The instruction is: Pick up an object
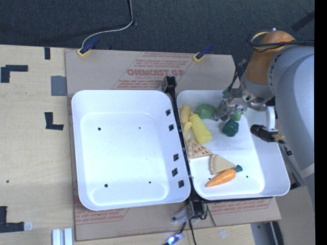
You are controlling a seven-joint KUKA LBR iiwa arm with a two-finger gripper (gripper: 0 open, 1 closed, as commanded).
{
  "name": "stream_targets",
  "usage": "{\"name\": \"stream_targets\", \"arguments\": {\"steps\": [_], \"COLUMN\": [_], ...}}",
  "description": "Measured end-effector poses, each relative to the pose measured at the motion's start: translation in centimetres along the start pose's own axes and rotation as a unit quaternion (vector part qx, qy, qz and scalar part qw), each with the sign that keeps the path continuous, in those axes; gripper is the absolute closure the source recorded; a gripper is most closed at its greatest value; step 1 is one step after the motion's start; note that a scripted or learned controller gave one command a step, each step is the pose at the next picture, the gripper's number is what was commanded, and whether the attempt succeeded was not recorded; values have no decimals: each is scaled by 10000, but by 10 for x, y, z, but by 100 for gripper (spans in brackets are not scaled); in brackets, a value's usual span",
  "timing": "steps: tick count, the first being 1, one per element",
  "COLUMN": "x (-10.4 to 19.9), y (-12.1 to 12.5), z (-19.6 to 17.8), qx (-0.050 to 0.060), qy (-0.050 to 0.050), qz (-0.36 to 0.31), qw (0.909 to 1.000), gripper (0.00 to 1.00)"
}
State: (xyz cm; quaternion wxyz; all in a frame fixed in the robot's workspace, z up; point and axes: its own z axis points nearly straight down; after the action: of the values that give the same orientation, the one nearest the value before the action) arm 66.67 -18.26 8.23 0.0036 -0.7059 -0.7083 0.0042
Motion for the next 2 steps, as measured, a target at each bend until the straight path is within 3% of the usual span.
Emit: {"name": "stream_targets", "arguments": {"steps": [1, 2], "x": [1, 88], "y": [1, -39], "z": [-2, -2], "qx": [-44, -39], "qy": [-4, -24], "qz": [6, -7], "qw": [10000, 10000], "gripper": [0, 0]}}
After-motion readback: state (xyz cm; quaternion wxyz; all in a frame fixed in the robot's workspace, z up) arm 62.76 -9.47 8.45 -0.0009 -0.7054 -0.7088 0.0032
